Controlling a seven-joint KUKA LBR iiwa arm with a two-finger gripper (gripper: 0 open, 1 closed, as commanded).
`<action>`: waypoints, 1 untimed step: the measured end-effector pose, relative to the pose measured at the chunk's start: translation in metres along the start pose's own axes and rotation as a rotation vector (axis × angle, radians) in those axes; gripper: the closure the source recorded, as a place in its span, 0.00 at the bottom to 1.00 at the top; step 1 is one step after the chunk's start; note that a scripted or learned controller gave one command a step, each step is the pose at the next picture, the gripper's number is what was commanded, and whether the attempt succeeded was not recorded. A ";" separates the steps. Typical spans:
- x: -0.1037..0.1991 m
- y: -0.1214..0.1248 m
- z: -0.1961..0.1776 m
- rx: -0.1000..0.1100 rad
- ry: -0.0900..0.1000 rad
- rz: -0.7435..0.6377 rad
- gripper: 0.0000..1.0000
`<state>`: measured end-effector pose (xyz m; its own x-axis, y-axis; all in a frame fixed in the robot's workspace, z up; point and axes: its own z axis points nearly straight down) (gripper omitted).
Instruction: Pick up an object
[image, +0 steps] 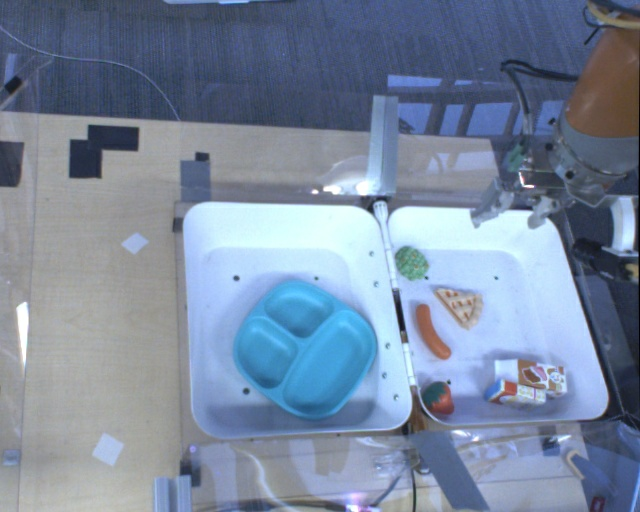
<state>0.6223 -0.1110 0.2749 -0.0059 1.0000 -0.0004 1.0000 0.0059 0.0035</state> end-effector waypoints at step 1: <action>-0.030 -0.016 0.179 -0.001 0.000 0.282 0.00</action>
